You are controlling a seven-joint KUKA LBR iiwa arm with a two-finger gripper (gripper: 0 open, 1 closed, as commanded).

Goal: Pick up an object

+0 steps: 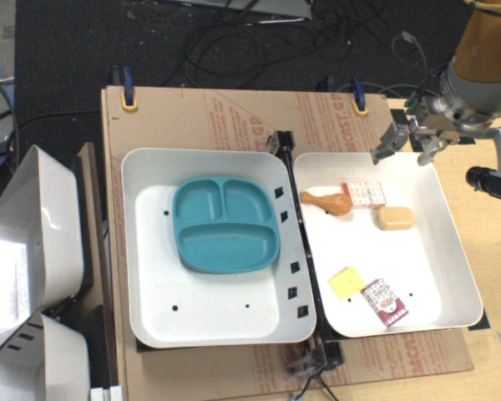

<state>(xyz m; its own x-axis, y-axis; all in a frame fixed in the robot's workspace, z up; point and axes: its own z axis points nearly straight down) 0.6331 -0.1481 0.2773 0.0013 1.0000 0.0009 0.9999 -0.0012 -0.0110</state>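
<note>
objects lie in the right bin (451, 249): a wooden spoon (327, 200), a small box (366, 194), a tan soap bar (396, 218), a yellow sponge (346, 282) and a packet (385, 301). a teal tray (226, 225) sits in the left bin (142, 249). the gripper (407, 150) hangs over the right bin's far edge, fingers spread wide, holding nothing.

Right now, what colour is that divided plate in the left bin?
Teal blue all over: the divided plate shows best in the camera view, lying in the left bin.

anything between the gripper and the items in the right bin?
Nothing visible. The gripper hangs with jaws open above the right bin's far edge; the wooden spoon, small card box and tan block lie uncovered just below it.
</note>
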